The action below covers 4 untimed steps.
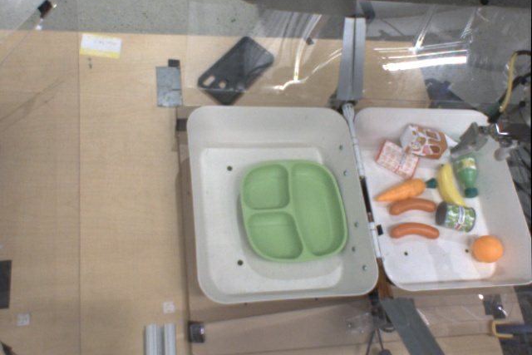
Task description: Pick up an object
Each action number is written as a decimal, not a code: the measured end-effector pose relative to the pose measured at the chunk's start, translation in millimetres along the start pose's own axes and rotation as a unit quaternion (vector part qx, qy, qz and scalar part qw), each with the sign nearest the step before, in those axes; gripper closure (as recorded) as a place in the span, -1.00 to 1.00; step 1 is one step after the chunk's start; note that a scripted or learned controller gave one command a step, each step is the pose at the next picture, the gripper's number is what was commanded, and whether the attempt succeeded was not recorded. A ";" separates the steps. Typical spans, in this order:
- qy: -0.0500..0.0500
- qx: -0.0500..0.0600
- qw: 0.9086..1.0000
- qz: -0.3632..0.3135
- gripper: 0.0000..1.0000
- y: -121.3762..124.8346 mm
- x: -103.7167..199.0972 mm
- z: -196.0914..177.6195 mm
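Reaching from the right, pincer (489,139) hovers above right bin (432,266); grip state unclear.

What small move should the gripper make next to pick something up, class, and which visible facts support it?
Probably lower the gripper onto the green bottle just below it in the right bin. The gripper sits at that bin's upper right edge with nothing visibly between its fingers, and the bottle looks nearest, though the banana lies against it, so the approach needs care.

a green divided plate (293,210) lies in the left bin (208,145); toy foods fill the right bin (507,204).
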<state>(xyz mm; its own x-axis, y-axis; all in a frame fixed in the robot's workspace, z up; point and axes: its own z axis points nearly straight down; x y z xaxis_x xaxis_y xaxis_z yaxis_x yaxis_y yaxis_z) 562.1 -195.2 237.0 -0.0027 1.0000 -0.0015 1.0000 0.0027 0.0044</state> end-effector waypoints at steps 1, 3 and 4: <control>0.000 0.001 0.996 -0.095 -1.00 7.3 58.9 140.8; 0.000 -0.003 0.984 -0.181 1.00 -53.3 85.1 134.2; 0.000 -0.003 0.984 -0.181 -1.00 -53.4 85.1 134.2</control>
<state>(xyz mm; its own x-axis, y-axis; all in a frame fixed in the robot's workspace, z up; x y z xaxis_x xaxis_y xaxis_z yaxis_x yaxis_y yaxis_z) 509.0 -110.5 102.4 -0.3578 0.9338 -0.0038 0.9337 0.3579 0.0093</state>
